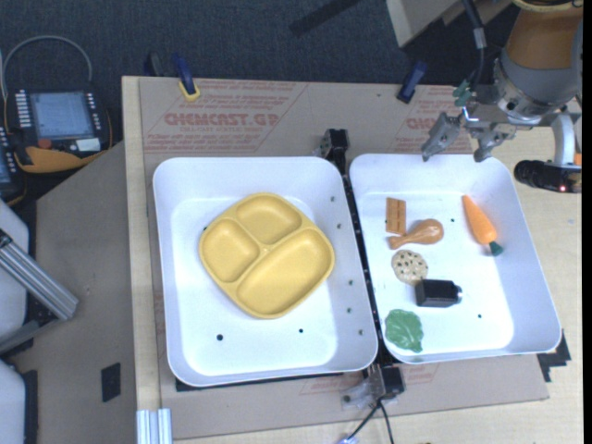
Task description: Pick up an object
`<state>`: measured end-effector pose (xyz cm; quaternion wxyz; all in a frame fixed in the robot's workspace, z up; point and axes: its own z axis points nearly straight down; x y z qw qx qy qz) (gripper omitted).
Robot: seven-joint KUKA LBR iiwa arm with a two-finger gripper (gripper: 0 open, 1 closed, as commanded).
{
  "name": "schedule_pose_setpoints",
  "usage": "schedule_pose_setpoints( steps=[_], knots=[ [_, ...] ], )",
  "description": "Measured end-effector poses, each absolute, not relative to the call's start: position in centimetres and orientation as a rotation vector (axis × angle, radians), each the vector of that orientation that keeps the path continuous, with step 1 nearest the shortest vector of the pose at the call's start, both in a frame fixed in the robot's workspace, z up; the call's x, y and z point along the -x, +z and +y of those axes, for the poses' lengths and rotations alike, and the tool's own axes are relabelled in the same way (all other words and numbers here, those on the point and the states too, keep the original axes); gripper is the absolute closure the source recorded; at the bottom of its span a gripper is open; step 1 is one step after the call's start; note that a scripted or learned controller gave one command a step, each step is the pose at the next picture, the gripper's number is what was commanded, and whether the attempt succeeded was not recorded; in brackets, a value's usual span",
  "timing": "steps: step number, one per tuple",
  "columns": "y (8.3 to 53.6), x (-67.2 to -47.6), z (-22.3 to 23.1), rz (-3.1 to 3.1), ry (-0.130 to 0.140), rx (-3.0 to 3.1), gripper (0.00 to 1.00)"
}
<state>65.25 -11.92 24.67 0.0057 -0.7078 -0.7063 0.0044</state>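
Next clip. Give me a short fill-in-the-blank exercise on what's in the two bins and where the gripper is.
1. The yellow divided plate lies in the ____ bin.
2. The gripper hangs over the far rim of the right bin, its fingers spread and holding ____.
3. The carrot has its green tip pointing toward the ____ edge of the bin.
4. The black block lies between the cookie and the green ____.

Missing words: left; nothing; near; leaf
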Motion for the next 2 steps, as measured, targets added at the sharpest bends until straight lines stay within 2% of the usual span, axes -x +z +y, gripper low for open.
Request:
schedule_pose_setpoints(
  steps=[1,2],
  knots=[
    [25.4,-65.5,-11.9,-2.221,0.001,2.221,0.00],
    [19.6,-65.9,-12.2,-2.220,0.002,2.220,0.00]
  ],
)
